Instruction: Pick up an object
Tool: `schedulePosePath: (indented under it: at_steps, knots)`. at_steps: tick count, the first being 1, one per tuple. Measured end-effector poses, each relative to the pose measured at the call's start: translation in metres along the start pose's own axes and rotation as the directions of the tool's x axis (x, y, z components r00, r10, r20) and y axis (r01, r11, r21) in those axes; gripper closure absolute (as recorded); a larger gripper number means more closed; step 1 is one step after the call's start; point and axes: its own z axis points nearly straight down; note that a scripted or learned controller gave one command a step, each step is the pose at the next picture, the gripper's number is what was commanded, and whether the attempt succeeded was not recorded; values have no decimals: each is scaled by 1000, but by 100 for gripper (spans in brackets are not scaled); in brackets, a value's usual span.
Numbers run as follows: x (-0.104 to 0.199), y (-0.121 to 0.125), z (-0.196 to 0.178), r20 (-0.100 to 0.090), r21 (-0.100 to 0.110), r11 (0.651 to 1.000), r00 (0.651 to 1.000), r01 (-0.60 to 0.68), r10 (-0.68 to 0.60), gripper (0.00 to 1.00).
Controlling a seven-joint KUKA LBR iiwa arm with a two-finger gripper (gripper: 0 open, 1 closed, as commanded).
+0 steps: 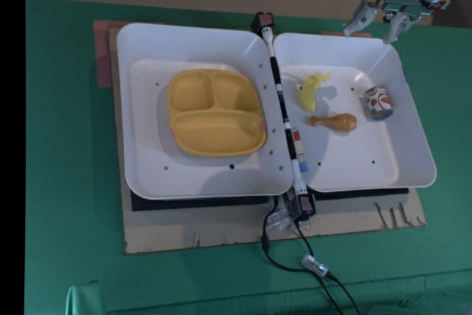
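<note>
Three small objects lie in the right bin (413,158): a yellow banana (313,90) near its middle left, a brown chicken drumstick (334,122) just below it, and a small printed can (377,102) on its side toward the right wall. My gripper (377,21) hangs at the top right, above the bin's far rim, well away from all three. Its two fingers are spread apart with nothing between them.
The left bin (140,158) holds a yellow divided plate (214,113). A strip with coloured marks (284,107) runs along the seam between the bins. Cables (310,262) trail off the cardboard at the front. Green cloth surrounds the bench.
</note>
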Motion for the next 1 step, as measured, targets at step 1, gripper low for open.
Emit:
schedulePosePath:
  at_steps: [1]
  knots:
    - [28, 48, 47, 5, -6, 1000, 1000, 1, -1, 0]
